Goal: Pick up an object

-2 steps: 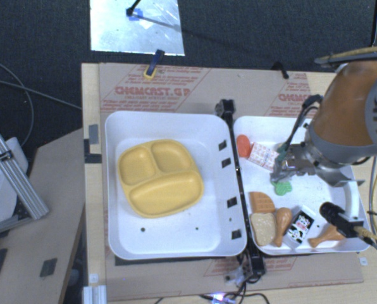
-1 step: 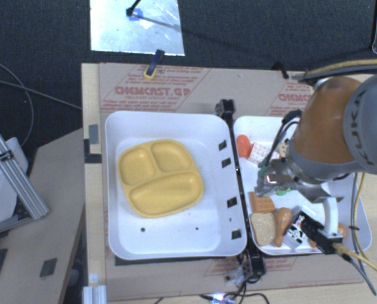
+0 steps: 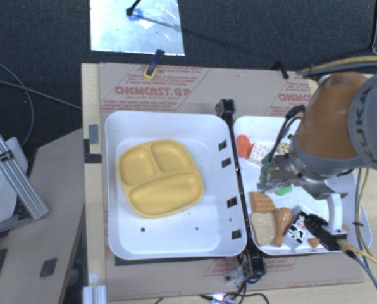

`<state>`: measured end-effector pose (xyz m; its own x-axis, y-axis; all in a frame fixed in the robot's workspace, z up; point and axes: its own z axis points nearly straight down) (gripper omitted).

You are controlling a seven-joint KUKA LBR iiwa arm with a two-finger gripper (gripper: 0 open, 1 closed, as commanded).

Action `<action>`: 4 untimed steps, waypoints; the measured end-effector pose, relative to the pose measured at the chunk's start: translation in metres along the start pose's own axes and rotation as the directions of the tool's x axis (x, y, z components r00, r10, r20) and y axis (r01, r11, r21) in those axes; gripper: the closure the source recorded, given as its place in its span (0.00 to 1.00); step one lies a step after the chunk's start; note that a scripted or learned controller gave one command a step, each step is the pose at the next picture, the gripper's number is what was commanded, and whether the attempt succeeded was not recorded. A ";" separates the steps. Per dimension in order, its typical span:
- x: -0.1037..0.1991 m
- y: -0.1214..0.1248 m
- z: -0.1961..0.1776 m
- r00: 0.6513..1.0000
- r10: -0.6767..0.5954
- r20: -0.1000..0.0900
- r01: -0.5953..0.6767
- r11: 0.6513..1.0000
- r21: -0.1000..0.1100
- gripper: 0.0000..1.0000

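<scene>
Gripper low over the right bin, with the food pieces lying toward the bin's near edge.

The gripper [image 3: 274, 176] hangs in the middle of the right bin [image 3: 244, 126], its tip dark and crowded against something green [image 3: 282, 188] just beneath it; whether its grip is open or closed, or has anything in it, I cannot tell from this slanted view. The likeliest targets sit on the near side of it: a toast-coloured slice [image 3: 260, 201], a paler bread slice [image 3: 262, 227] by the near-left corner, and a drumstick [image 3: 281, 223] whose long axis runs from the bin's middle toward its near edge. A red-orange piece [image 3: 243, 145] lies on the far side, by the left wall. The yellow divided plate [image 3: 160, 177] in the left bin [image 3: 176, 122] is well apart from the arm.
</scene>
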<state>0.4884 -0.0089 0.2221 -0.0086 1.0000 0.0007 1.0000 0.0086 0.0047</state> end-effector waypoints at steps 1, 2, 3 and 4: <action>-0.078 -0.003 0.040 1.000 0.014 0.002 -0.014 1.000 0.006 1.00; -0.026 -0.001 0.014 1.000 0.001 0.000 -0.001 1.000 0.000 1.00; -0.029 0.000 0.004 1.000 0.001 0.000 -0.001 1.000 -0.001 1.00; -0.029 0.001 -0.006 1.000 -0.003 0.000 0.003 1.000 -0.004 1.00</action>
<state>0.4900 -0.0379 0.2284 -0.0121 0.9999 0.0003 0.9999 0.0121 0.0083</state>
